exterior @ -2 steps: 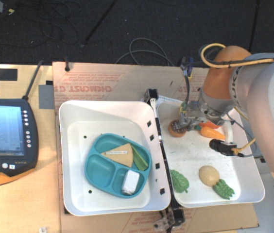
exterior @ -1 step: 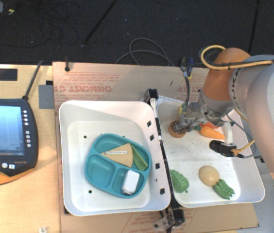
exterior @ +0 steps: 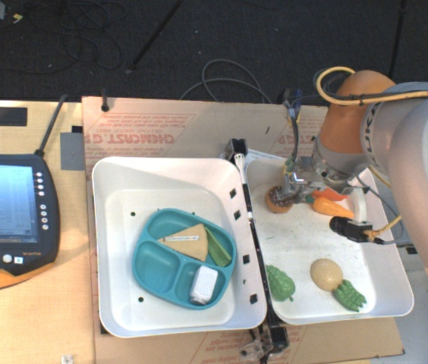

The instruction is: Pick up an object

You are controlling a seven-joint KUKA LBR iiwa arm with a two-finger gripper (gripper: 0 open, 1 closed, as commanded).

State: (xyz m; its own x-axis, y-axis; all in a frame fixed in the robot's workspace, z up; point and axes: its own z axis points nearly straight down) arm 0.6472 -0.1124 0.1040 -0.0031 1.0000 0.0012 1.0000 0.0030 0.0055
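My gripper (exterior: 293,186) hangs low over the far part of the right bin (exterior: 396,279). Just to its left, a small brown round object (exterior: 278,200) lies on the bin floor, touching or nearly touching the gripper tip. An orange carrot-like piece (exterior: 326,202) lies just to the right of the gripper. Nearer the front of the same bin lie a green vegetable (exterior: 280,283) and a beige round object (exterior: 325,273) with a green leafy piece (exterior: 350,296) beside it.
The left bin (exterior: 115,203) holds a teal divided plate (exterior: 149,264) carrying a tan wedge (exterior: 187,242), a green leaf (exterior: 218,247) and a white cylinder (exterior: 204,285). A control tablet (exterior: 5,211) sits on the bench at far left.
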